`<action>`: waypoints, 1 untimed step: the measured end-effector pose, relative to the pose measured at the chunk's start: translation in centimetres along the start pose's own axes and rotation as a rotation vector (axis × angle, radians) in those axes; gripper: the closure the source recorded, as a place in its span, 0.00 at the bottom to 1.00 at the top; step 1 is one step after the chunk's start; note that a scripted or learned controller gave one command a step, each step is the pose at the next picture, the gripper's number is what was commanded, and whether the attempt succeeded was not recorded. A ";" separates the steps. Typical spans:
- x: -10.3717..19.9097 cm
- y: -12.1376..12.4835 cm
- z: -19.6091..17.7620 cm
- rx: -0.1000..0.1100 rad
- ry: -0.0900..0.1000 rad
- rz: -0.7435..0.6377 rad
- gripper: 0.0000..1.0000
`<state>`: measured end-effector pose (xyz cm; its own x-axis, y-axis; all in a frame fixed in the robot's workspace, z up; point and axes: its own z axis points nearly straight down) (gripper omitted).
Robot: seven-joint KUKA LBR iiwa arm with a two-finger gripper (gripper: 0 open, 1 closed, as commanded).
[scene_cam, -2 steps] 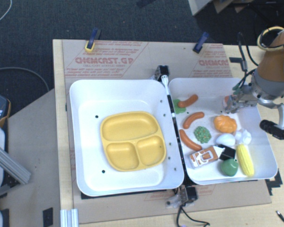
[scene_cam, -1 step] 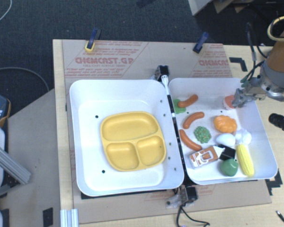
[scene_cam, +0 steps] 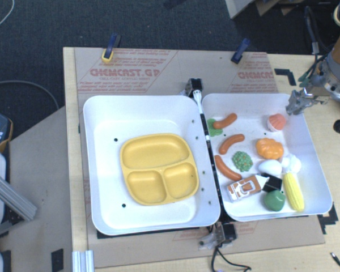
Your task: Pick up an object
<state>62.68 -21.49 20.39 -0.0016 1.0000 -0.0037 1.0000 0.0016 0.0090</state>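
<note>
The right bin (scene_cam: 306, 126) holds several toy foods. Among them are three orange-red sausages (scene_cam: 231, 143), a green broccoli (scene_cam: 242, 161), an orange fruit (scene_cam: 270, 148), a pink piece (scene_cam: 276, 122), a white egg (scene_cam: 270, 166), a yellow corn cob (scene_cam: 293, 190), a green pepper (scene_cam: 274, 200) and a small printed box (scene_cam: 243, 188). My gripper (scene_cam: 296, 103) hangs over the bin's far right corner, just right of the pink piece and apart from it. I see nothing held in it.
The left bin (scene_cam: 102, 129) bears a yellow divided plate (scene_cam: 157, 167). A black clip (scene_cam: 194, 86) sits at the far end of the seam between the bins. Blue clamps (scene_cam: 110, 49) hold the board at the back. Cables hang near the arm at the right.
</note>
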 end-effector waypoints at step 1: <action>0.0 0.1 -2.3 0.003 0.001 0.000 1.00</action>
<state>62.80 -21.52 22.71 -0.0012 1.0000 -0.0024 1.0000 0.0012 0.0063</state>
